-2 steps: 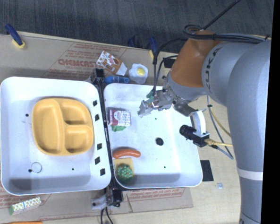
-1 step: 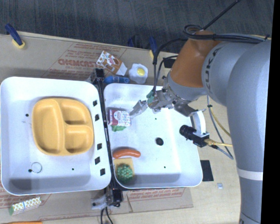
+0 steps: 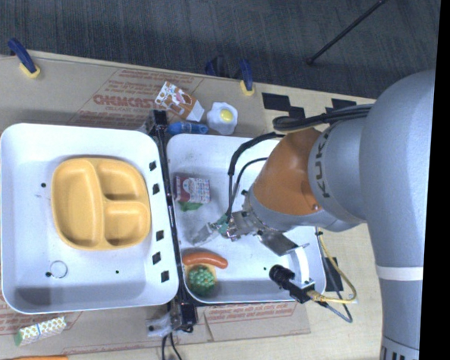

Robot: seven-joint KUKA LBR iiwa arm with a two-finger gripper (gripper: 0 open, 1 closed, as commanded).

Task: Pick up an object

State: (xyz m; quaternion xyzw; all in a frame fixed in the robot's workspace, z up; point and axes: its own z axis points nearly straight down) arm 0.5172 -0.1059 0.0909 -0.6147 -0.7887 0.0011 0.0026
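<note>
Two bins sit side by side on the desk (image 3: 338,327). The left bin (image 3: 18,201) holds a divided tray (image 3: 100,202) near its centre. In the right bin (image 3: 212,148), a small packet (image 3: 192,190) lies toward the far left; a sausage-shaped item (image 3: 205,259) and a round item (image 3: 201,279) lie at the near left corner, the round one just in front. The arm (image 3: 347,175) reaches over the right bin's right half. Behind the bins, on the desk, lie a carton (image 3: 174,98) and a round object (image 3: 223,117).
</note>
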